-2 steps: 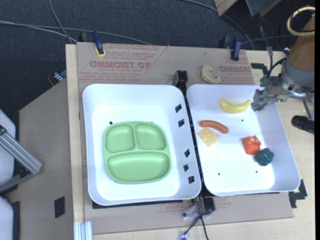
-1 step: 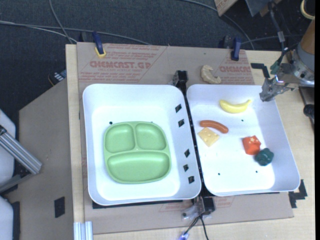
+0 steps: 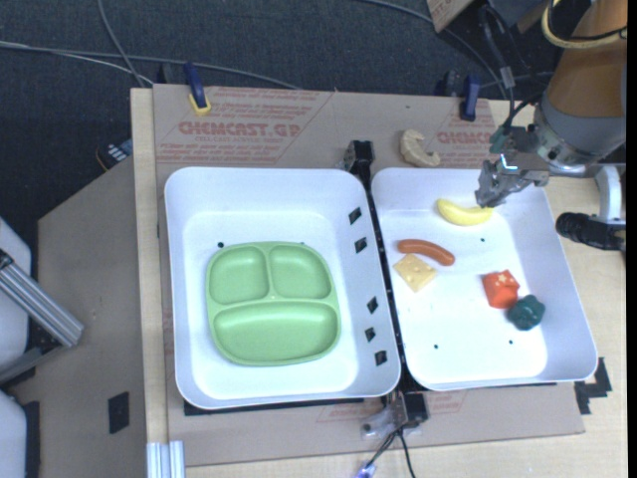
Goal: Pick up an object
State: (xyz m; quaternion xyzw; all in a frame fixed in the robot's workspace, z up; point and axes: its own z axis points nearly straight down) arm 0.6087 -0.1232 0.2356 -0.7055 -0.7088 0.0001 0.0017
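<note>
The right bin (image 3: 468, 361) holds a yellow banana (image 3: 463, 212), an orange-red sausage (image 3: 426, 252), a pale yellow cheese wedge (image 3: 415, 273), a red piece (image 3: 501, 288) and a dark green broccoli piece (image 3: 526, 312). My gripper (image 3: 495, 189) hangs at the bin's far right corner, just above the banana's right end. Nothing shows between its fingers.
The left bin (image 3: 189, 207) holds a green three-compartment plate (image 3: 272, 302). A beige curved object (image 3: 419, 148) lies on the cardboard behind the bins. Blue clamps (image 3: 197, 93) pin the board's far edge. Cables run across the dark floor beyond.
</note>
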